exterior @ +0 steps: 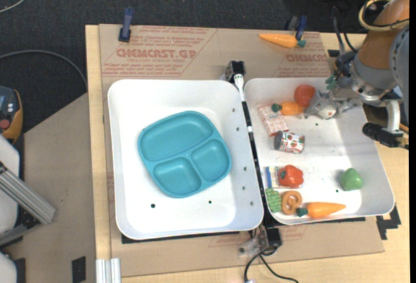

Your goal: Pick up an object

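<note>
The gripper hangs low in the right bin, just beside the tomato; whether its jaws are open I cannot tell. The tomato looks light, smooth, likely slippery; grip across its middle.

The arm's gripper hovers low in the right bin, just beside a red tomato.
</note>
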Controlling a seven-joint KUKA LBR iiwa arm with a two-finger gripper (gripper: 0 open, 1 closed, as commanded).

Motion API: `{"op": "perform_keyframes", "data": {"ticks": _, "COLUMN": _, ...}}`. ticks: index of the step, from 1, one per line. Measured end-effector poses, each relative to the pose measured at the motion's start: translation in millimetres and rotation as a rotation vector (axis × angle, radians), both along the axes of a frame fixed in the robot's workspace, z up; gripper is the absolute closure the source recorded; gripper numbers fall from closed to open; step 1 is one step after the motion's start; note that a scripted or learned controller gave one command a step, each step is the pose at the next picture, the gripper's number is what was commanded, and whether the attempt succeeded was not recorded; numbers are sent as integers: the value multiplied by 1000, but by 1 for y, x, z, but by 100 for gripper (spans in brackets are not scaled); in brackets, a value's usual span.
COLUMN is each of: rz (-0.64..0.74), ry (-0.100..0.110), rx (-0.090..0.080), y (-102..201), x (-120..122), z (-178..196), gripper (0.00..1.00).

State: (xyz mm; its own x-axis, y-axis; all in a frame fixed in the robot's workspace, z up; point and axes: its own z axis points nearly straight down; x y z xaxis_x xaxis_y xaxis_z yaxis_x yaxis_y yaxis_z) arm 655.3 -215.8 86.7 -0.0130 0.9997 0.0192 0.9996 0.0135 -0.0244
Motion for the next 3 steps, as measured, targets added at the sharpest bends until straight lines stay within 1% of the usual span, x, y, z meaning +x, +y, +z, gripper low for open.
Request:
{"op": "perform_keyframes", "data": {"ticks": 1, "rz": -12, "ry": -28, "rx": -22, "y": -8, "x": 12, "z": 51, "gripper": 0}}
{"op": "perform_keyframes", "data": {"ticks": 2, "rz": -7, "ry": -42, "rx": -21, "y": 56, "x": -10, "z": 204, "gripper": 0}}
{"op": "perform_keyframes", "data": {"ticks": 3, "rz": -17, "ry": -46, "rx": -30, "y": -2, "x": -36, "z": 392, "gripper": 0}}
